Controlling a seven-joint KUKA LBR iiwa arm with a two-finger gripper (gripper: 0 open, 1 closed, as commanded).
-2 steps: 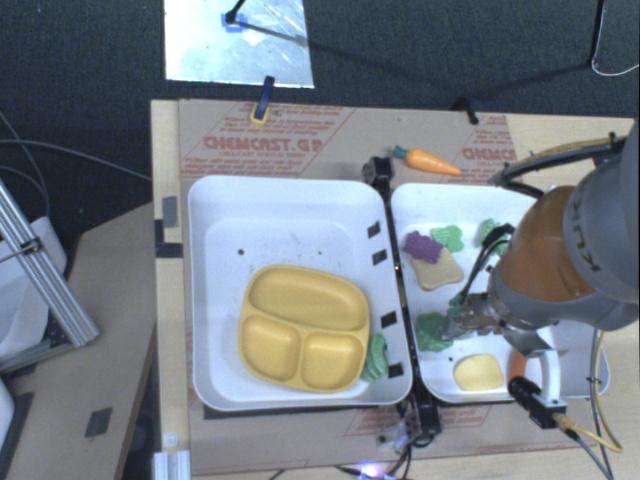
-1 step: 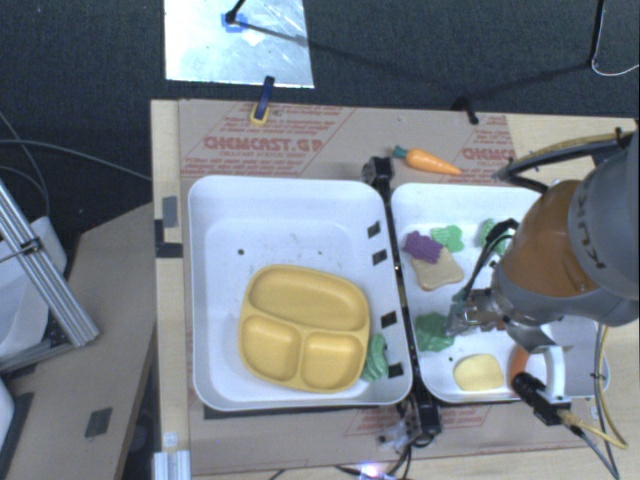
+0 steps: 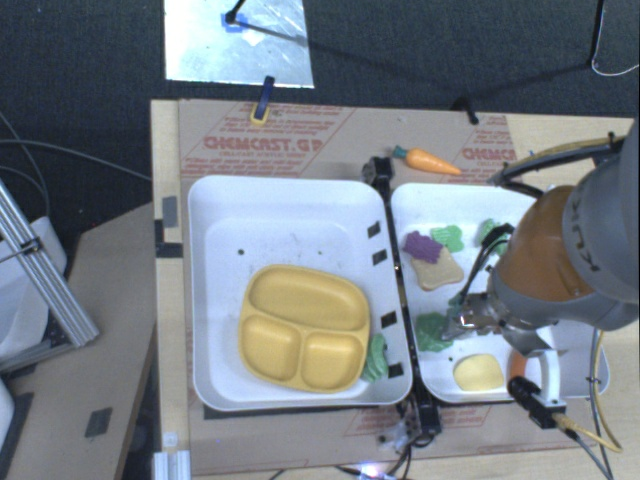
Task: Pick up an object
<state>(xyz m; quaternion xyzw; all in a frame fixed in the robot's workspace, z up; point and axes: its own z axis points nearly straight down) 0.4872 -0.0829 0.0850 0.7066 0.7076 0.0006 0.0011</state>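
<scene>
Over the right-hand bin [image 3: 560,388] the grey arm [image 3: 585,248] with its orange band reached in from the right, its gripper [image 3: 462,320] lowered close to the bin floor near the divider between the two bins. Whether the gripper was released or clenched could not be told, as the wrist body and cabling obscured that part of the tool. The gripper's tip sat directly beside, possibly touching, a green leafy toy [image 3: 432,332] lying on the floor of the right bin; no object was seen held. Just below the gripper lay a pale yellow round piece [image 3: 479,373], with a small orange item [image 3: 517,364] at its right edge, partly hidden. Further up the same bin rested a tan toast-shaped slice [image 3: 438,270], a purple grape cluster [image 3: 422,247] overlapping its upper edge, and a light green piece [image 3: 447,236] just beside the grapes. Another green item [image 3: 490,233] lay near the arm, partly covered. The left bin [image 3: 290,203] held a yellow divided plate [image 3: 304,328] with three compartments, and a green leafy piece [image 3: 376,360] was wedged between the plate and the bin's right wall. Outside the bins, a toy carrot [image 3: 426,160] lay on the cardboard sheet [image 3: 330,138] above the right bin.
</scene>
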